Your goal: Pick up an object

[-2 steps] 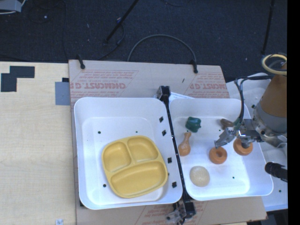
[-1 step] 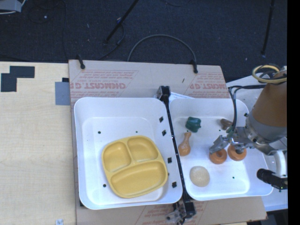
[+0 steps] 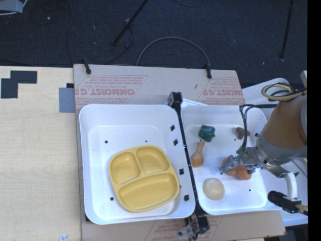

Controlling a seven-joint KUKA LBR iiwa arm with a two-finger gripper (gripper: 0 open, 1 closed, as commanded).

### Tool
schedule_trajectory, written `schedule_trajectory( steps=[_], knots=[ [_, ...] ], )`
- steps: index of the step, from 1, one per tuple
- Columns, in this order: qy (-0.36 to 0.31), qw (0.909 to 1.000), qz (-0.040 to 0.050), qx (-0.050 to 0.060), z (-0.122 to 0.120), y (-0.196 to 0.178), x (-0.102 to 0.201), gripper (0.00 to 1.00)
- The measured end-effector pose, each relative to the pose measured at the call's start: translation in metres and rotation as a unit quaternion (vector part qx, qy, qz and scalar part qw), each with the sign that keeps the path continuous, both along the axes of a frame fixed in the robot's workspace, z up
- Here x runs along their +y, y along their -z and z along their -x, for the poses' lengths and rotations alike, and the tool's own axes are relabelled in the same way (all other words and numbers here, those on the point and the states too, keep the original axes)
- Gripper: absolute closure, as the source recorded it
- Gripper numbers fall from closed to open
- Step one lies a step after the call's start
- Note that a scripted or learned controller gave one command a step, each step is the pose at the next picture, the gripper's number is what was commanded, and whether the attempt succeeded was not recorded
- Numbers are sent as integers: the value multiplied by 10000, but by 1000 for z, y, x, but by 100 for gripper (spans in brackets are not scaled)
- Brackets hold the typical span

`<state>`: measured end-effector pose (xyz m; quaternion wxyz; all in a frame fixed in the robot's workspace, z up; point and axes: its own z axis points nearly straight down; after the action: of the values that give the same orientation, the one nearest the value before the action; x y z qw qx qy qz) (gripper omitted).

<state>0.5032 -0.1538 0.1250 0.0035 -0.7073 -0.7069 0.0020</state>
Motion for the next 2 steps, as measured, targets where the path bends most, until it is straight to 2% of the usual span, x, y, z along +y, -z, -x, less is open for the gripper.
schedule_trajectory(
  steps=[1,2],
  knots=[
    [19,10000,2,-13,-1,-12,-1,100],
    [-11,10000,10,-45,-3,-56,5,100]
  ],
)
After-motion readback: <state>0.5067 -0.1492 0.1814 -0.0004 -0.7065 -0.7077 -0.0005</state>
